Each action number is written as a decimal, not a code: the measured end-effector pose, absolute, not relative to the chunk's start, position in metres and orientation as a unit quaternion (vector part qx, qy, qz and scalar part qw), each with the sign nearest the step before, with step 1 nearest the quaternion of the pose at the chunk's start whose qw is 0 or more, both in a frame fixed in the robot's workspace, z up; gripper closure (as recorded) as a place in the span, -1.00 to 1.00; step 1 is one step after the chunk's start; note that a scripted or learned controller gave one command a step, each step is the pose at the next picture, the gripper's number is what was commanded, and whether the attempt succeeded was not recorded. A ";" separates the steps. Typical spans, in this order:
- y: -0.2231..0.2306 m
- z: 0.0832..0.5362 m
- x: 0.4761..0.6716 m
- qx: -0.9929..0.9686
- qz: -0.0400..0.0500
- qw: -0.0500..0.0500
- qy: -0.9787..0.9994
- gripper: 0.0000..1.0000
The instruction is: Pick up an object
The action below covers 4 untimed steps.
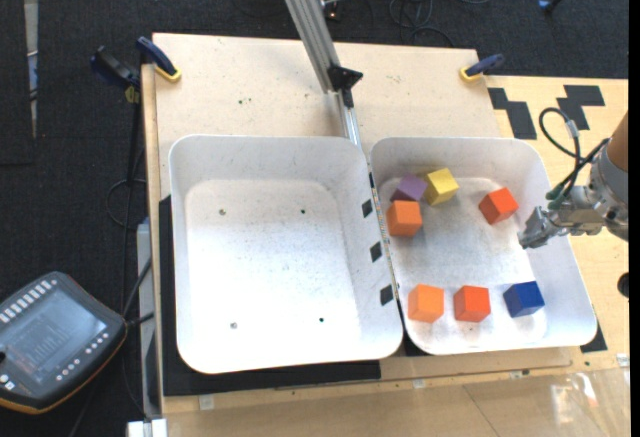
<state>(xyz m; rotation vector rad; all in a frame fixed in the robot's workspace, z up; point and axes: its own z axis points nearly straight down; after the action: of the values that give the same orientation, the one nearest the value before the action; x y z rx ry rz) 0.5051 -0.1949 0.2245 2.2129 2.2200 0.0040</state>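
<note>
Nearest of all, at the near left off the bench, a grey handheld control pendant (pixel 50 335) lies on the dark floor. Over at the right, the gripper (pixel 531 229) hangs above the right side of the right bin (pixel 560 193), just inside its right wall; it is small and blurred, so I cannot tell how far it is open, and nothing can be seen in its hold. Closest to it is the red cube (pixel 497 205), just to its left and slightly farther back, apart from it. On the near side of the gripper sits the blue cube (pixel 523 298), at the right end of a near row with the red-orange cube (pixel 472 304) and the near orange cube (pixel 426 303) to its left. Farther left, against the bin's left wall, three cubes cluster: the yellow cube (pixel 441 186), the purple cube (pixel 409 189) touching it, and the far orange cube (pixel 404 217) just in front of the purple one. Beyond the shared rim lies the left bin (pixel 190 255), its floor speckled. A slanted metal pole (pixel 305 10) comes down from the far side to the gap between the bins, and yellow-tipped clamps (pixel 160 63) grip the board's far corners.
</note>
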 end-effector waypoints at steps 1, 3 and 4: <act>-0.146 0.236 0.518 0.704 0.002 0.001 0.710 1.00; -0.057 0.238 0.539 0.704 0.001 0.000 0.710 1.00; 0.000 0.246 0.545 0.704 0.001 0.000 0.710 1.00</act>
<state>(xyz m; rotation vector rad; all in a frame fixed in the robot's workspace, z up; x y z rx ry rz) 0.5449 0.0004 0.2463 2.2122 2.2310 0.0039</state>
